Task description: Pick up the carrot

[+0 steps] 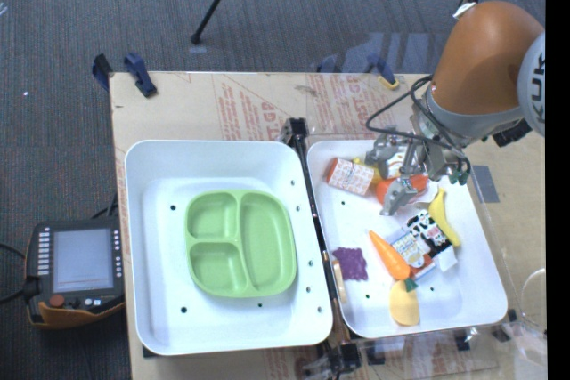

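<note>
I am looking down on two white bins sitting side by side on a bench. The left bin [142,191] is holding a green divided plate [240,242]. In the right bin [472,289], the carrot [389,254] is lying near the middle, pointing toward the upper left, touching a black-and-white carton [426,243] on its right. A purple bunch of grapes [351,263] is sitting to its left, a banana [443,218] further right. The gripper [401,190] is hovering above the bin's far part, over an orange item [396,189], apart from the carrot. I cannot tell how far it is open.
</note>
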You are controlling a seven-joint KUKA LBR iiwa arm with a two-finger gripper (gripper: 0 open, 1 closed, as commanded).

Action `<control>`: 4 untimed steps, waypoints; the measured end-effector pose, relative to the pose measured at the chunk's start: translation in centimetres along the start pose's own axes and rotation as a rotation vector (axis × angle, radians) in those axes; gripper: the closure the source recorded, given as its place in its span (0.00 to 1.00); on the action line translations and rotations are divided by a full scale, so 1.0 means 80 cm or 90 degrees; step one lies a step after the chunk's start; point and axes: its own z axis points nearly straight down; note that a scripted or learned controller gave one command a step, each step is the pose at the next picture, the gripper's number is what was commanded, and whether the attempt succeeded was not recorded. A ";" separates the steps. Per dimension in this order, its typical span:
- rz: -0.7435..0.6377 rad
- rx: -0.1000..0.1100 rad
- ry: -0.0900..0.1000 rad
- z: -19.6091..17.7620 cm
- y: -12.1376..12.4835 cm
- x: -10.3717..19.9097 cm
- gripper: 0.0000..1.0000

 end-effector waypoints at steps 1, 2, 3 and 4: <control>-0.016 -0.001 0.010 0.142 0.009 0.078 0.00; 0.017 0.000 0.002 0.163 0.009 0.132 0.00; 0.013 -0.001 -0.001 0.150 0.011 0.129 1.00; 0.212 0.001 -0.001 0.036 0.031 0.166 1.00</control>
